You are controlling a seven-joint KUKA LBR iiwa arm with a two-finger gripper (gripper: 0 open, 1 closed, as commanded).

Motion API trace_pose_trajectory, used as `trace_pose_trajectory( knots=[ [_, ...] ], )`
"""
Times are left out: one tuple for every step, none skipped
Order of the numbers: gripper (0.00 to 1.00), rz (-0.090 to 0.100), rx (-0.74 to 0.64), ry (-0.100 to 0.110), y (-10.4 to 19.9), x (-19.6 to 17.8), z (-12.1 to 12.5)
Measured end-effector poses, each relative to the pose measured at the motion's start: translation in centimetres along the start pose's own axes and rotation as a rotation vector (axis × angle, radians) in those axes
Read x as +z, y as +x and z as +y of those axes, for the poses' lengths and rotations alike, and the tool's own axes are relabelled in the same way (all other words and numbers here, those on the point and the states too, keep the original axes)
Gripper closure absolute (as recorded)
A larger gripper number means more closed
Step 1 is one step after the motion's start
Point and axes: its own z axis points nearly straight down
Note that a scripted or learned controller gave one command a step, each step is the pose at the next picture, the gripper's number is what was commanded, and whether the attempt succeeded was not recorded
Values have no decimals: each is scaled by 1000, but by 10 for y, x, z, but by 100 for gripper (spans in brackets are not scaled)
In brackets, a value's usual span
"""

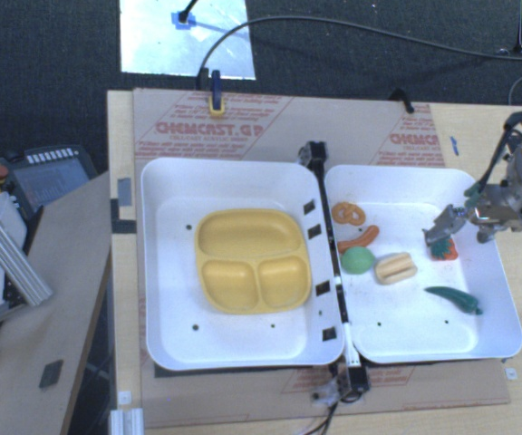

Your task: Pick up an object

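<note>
Gripper (442, 234) low over red toy (446, 251) in right bin (501, 333), finger state indeterminate; best centred on toy, lowered fully, squeezed before lifting straight up.

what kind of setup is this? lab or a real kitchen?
Likely a robot lab grasping bench, not a kitchen: two white bins taped side by side on cardboard, toy food like a pretzel, and a handheld control pendant nearby.

Even, bright overhead light; glare on white bins (243, 175), slight softness.
</note>
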Motion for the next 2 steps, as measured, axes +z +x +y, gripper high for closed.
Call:
trace_pose_trajectory(
  knots=[
    [0, 1, 2, 4, 4, 59, 7],
    [0, 2, 2, 4, 8, 104, 14]
  ],
)
